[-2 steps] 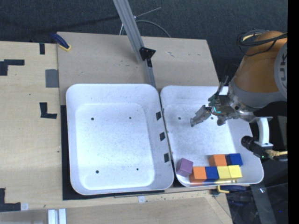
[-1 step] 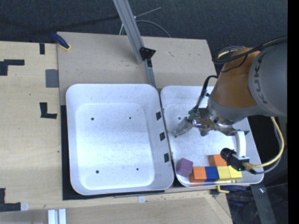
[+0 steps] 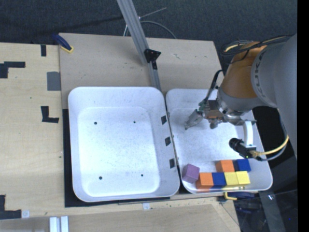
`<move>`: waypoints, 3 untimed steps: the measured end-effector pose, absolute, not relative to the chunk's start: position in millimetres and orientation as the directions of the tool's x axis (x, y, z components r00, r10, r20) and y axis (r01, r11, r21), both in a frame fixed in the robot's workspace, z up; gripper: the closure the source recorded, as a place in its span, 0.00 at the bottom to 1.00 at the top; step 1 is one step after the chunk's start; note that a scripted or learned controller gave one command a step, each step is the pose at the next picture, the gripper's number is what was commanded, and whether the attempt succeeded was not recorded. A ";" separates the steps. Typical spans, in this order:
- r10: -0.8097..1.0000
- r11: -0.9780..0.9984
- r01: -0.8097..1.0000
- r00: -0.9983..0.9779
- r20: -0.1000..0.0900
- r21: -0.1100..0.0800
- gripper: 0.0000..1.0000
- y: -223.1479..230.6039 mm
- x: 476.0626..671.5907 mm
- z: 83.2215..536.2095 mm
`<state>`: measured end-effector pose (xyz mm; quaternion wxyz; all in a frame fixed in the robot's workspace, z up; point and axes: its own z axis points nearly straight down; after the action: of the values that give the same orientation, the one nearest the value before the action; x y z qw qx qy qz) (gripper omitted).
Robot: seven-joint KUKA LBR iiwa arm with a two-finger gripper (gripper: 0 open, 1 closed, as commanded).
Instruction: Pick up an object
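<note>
Coloured blocks [image 3: 224,173] cluster at the right bin's [image 3: 193,100] near edge, purple one [image 3: 191,172] leftmost. Gripper [image 3: 202,120] hovers mid-bin, fingers spread, holding nothing. Approach step, I'd say; next it must shift toward the blocks and descend.

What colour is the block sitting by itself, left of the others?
Purple. The lone block shows best in the camera view.

The bench [image 3: 29,153] is pale wood, with a tan board [image 3: 96,62] laid across its middle. Two shallow white bins sit on it side by side, the left bin [image 3: 77,100] and the right bin [image 3: 265,180] touching along their inner rims (small black clips [image 3: 167,140] show there). Black tape marks [image 3: 47,114] dot the bench's left side.
</note>
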<state>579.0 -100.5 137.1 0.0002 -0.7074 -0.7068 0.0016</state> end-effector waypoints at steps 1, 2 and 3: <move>1.000 0.001 1.000 -0.001 0.000 -0.006 0.00 -89.9 583.3 88.6; 1.000 -0.001 1.000 0.001 0.000 -0.006 0.00 -92.2 548.9 91.3; 1.000 0.000 1.000 0.000 0.000 -0.004 0.00 -92.6 543.0 91.5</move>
<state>543.0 -92.6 91.5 0.0013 -0.7070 -0.7072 0.0015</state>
